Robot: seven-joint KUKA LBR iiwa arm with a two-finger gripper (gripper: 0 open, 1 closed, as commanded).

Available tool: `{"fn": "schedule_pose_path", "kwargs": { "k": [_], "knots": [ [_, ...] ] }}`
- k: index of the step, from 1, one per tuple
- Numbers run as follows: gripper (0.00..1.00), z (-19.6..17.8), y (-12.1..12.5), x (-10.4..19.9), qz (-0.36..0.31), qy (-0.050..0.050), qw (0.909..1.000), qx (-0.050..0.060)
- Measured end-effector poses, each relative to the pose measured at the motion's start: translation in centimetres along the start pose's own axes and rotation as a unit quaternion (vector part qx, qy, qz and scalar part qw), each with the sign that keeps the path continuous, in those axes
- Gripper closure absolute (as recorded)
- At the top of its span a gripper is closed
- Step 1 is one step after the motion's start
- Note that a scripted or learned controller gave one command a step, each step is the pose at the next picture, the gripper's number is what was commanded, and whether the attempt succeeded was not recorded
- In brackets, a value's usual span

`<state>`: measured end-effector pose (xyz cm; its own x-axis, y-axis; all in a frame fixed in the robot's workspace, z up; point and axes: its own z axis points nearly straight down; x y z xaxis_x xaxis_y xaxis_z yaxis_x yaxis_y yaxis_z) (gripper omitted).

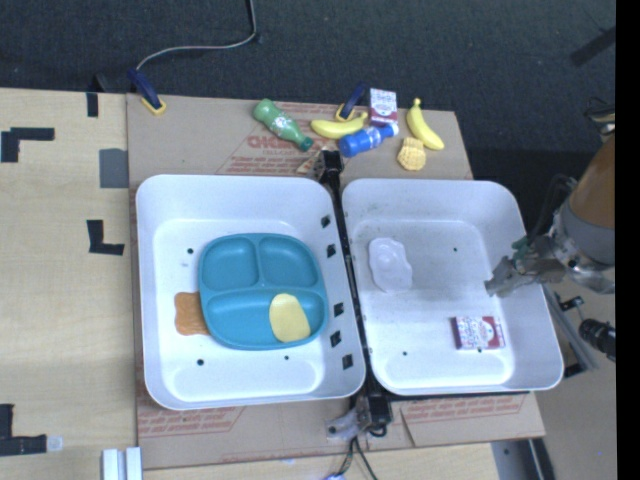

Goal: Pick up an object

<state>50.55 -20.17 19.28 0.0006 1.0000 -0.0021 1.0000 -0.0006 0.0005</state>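
In the right bin [500, 204] lie a clear, whitish plastic piece [390, 265] near the left wall and a small red and white packet [475, 332] towards the front right. My gripper [503, 279] hovers over the right side of this bin, just above and to the right of the packet, apart from both things. In the left bin [160, 208] a blue divided plate [250, 278] holds a yellow, rounded object [289, 318]. An orange-brown piece [187, 313] lies against the plate's left edge.
Behind the bins, on the cardboard, lie a green bottle [283, 123], a banana [337, 126], a blue bottle [362, 141], a small box [383, 103], a second banana [424, 128] and a yellow toy [411, 154]. A black divider [345, 268] runs between the bins.
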Motion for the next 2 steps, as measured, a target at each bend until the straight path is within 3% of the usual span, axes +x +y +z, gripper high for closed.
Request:
{"fn": "schedule_pose_path", "kwargs": {
  "k": [1, 2],
  "knots": [
    [0.00, 0.0, 0.0, 0.0, 0.000, 0.000, 1.0000, 0.001],
    [0.00, 7.1, -2.1, 2.4, -0.001, 0.002, 1.0000, 0.002]
  ]
}}
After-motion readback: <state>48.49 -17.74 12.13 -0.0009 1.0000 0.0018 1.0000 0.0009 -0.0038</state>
